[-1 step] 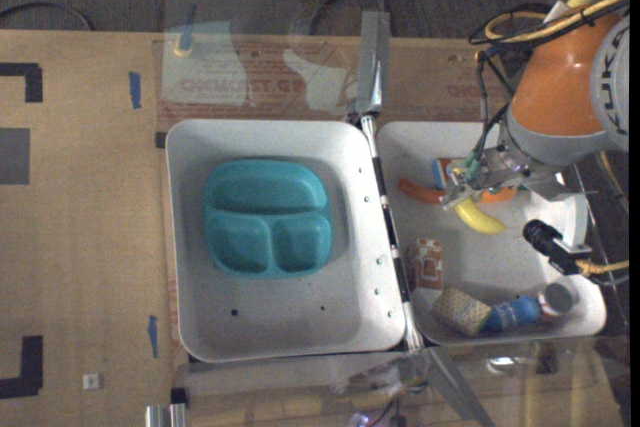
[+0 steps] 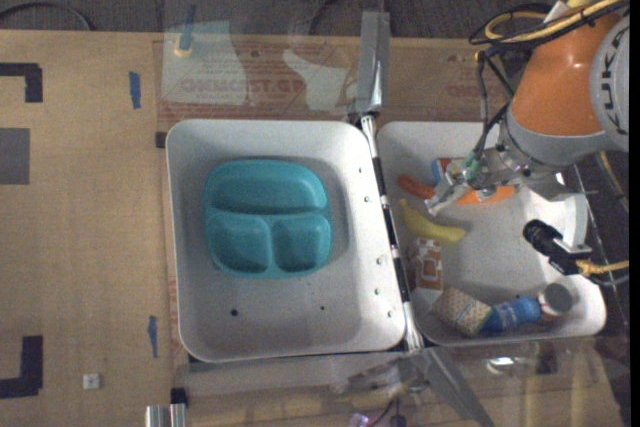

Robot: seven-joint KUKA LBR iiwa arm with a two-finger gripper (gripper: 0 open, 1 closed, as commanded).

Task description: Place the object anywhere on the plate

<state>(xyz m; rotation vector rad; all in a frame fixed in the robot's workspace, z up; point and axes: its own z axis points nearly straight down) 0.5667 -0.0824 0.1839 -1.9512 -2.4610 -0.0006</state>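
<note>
Two shallow white bins sit side by side on the bench, and I take the banana [image 2: 432, 225] in the second bin [image 2: 495, 260] as my reference. Well apart from the banana, in the first bin [image 2: 190, 245], lies the teal plate [image 2: 267, 187], and its three compartments hold nothing. The gripper [image 2: 462, 183] hangs low just past the banana on its far side, at the end of the grey and orange arm [image 2: 565, 95]. I cannot tell if it is spread or pressed together, because the wrist parts cover it, and I see nothing that it clearly holds. Right beside it, also just past the banana, is an orange piece [image 2: 488, 198], partly hidden. I judge this to be the object it goes for, though I am not sure. A second orange thing, long like a carrot [image 2: 414, 186], lies near the banana on the plate's side. On the near side of the banana are a small packet [image 2: 430, 265], then a patterned box [image 2: 460, 311] and a blue bottle [image 2: 512, 315] touching that box. In my judgement the task is only at its beginning: the grasp is not confirmed, and lifting, carrying over to the plate and letting go are all left to do.
</note>
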